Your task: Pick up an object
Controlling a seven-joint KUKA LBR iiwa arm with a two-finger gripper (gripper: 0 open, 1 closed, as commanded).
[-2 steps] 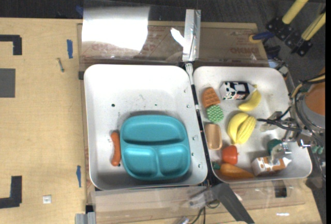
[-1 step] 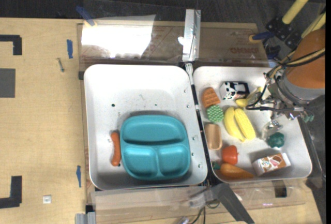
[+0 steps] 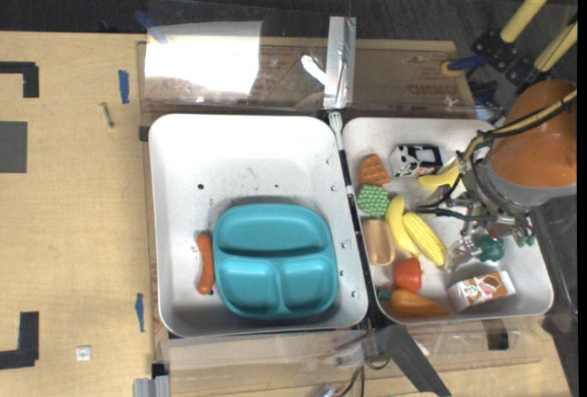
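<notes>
Two shallow white bins sit side by side on the bench. In the left bin (image 3: 174, 166) lies a teal plastic tray with three compartments (image 3: 273, 259), and an orange toy sausage (image 3: 205, 262) rests just beside the tray's left edge.

The right bin (image 3: 541, 294) is crowded with toy food — a brown bread-like piece (image 3: 373, 170) near the top left, a green knobbly piece (image 3: 372, 200) below it, a yellow banana (image 3: 395, 221) touching a yellow corn cob (image 3: 423, 237), a red tomato (image 3: 408, 274), an orange carrot (image 3: 417, 303) along the bottom wall and a small white carton with a printed label (image 3: 481, 289). A black-and-white patterned item (image 3: 415, 159) lies near the top.

Over the right side of this bin the grey arm with its orange band (image 3: 543, 146) reaches down. Its gripper (image 3: 472, 239) hangs among cables just above a small teal object (image 3: 492, 248) — whether the fingers are parted or closed cannot be told.
</notes>
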